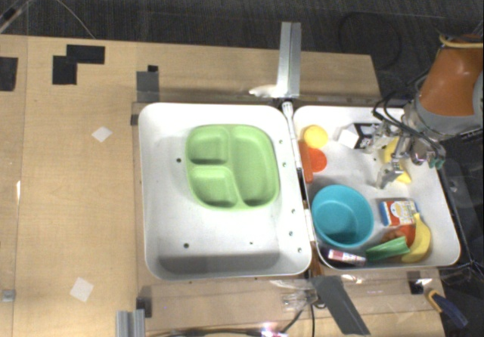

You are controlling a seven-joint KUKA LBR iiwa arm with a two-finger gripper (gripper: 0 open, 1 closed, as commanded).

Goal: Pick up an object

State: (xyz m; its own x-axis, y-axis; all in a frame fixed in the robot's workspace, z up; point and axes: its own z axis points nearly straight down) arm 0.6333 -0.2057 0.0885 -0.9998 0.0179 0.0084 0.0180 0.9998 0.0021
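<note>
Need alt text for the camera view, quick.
The gripper hangs over the right bin, which holds a blue bowl, a banana and small items. The left bin holds a green divided tray.

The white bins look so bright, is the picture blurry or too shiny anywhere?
In the camera view, the left bin glares nearly pure white, with a soft grey shadow along its front wall; the gripper looks smeary and hard to read; the green tray is fairly sharp.

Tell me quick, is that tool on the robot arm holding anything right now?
Tool: cannot be told. It hangs over the right bin, close to a yellow object, but the view is too blurred to show a grasp.
</note>
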